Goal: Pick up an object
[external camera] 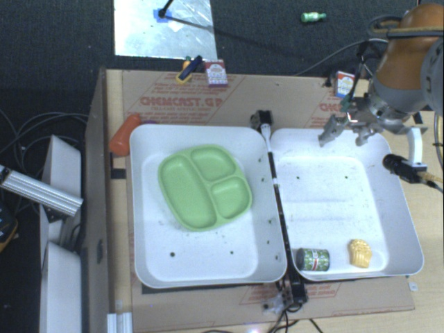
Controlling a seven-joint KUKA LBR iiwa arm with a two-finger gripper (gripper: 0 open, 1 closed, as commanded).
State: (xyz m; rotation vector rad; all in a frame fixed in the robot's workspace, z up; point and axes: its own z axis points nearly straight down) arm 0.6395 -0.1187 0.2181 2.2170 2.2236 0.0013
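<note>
My gripper (pixel 345 133) hangs over the far edge of the right bin (pixel 333 193), its two fingers spread apart with nothing between them. A small green can (pixel 313 259) lies on its side at the near left corner of that bin. A yellow corn-like piece (pixel 359 252) sits a little to the can's right, near the bin's front wall. Both lie well in front of the gripper. In the left bin (pixel 149 186) rests a light green divided plate (pixel 204 186).
An orange object (pixel 123 134) lies on the cardboard by the left bin's far left corner. A small red and white box (pixel 216 73) and a yellow and black item (pixel 187 69) sit behind the bins. A green bottle (pixel 313 17) lies on the dark floor.
</note>
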